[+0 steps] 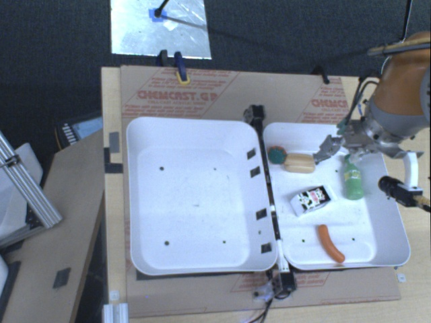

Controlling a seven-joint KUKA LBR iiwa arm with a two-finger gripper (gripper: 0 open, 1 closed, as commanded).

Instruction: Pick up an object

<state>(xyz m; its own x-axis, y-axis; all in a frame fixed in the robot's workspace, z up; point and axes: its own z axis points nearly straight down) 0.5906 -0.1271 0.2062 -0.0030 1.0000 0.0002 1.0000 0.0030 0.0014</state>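
On the bench point(87, 180) two shallow white bins sit side by side, and the right bin point(394, 237) serves as the landmark for everything else. Touching its left wall is the left bin point(195, 194). Over the right bin's upper right corner hangs the grey arm point(404, 86) with its orange band, and the gripper point(331, 147) at its end sits low above the bin's upper middle; how far it is open cannot be told from this slant, and nothing is seen held in it. Inside the right bin, a green bottle point(352, 180) lies just below the arm's wrist, towards the bin's right side. A white card with black markings point(312, 199) lies near the bin's centre. A tan block point(299, 162) lies near the bin's upper left, just beside the gripper, and a small teal ball point(277, 155) touches that block's left end. An orange sausage-shaped piece point(330, 243) lies near the bin's lower edge.
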